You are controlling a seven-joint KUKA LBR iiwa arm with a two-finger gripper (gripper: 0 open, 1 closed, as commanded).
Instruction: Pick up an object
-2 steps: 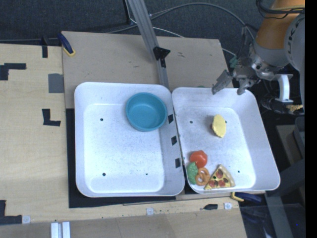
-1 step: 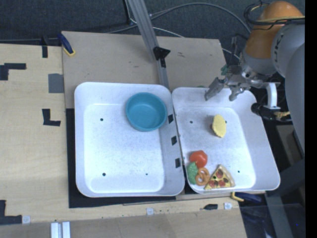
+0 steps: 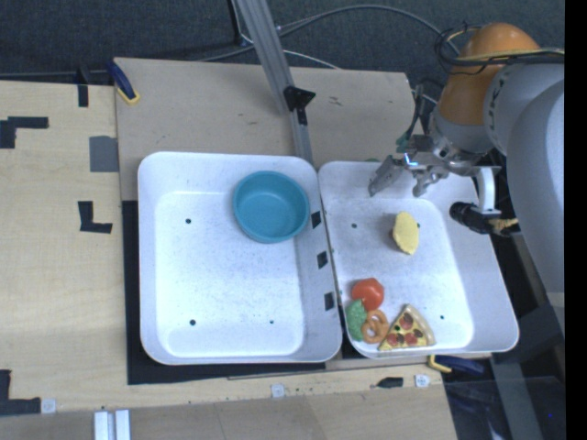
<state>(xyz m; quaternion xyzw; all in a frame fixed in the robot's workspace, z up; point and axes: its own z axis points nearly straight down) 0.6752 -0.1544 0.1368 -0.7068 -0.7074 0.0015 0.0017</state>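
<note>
pincer (image 3: 401, 182) released, hovering over far edge of right bin (image 3: 477, 282). yellow item (image 3: 405, 233) lies just nearer, alone mid-bin. best approach: drop straight down, fingers straddling it w/ room each side.

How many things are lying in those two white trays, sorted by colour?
Blue: 1, the bowl
Yellow: 1, the lemon-like piece
Red: 1, the tomato
Green: 1, the green piece
Orange: 1, the pretzel
Mixed colours: 1, the pizza slice
Total: 6
</note>
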